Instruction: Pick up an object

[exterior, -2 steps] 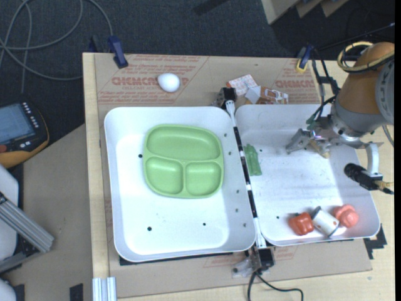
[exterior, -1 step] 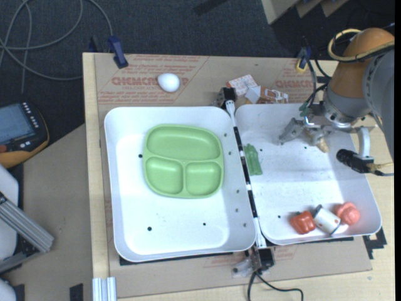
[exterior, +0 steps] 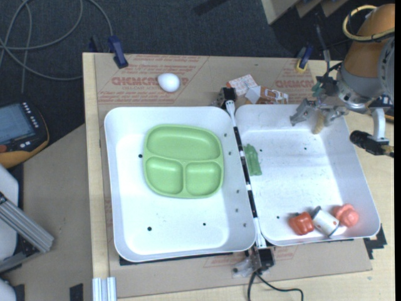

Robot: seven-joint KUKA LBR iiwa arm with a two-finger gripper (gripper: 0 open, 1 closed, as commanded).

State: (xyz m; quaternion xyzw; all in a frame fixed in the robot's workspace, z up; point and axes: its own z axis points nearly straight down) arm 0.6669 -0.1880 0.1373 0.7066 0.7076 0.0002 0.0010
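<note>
above the right bin's far edge, hand spread, holding nothing.

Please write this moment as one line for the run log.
arm: over right bin's far edge | gripper: nothing seen held | green plate: left bin | small items: right bin, near corner

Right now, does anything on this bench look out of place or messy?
Yes. A white egg-shaped ball sits on the cardboard behind the left bin, outside both bins. Crumpled wrappers also lie on the cardboard, behind the right bin.
</note>
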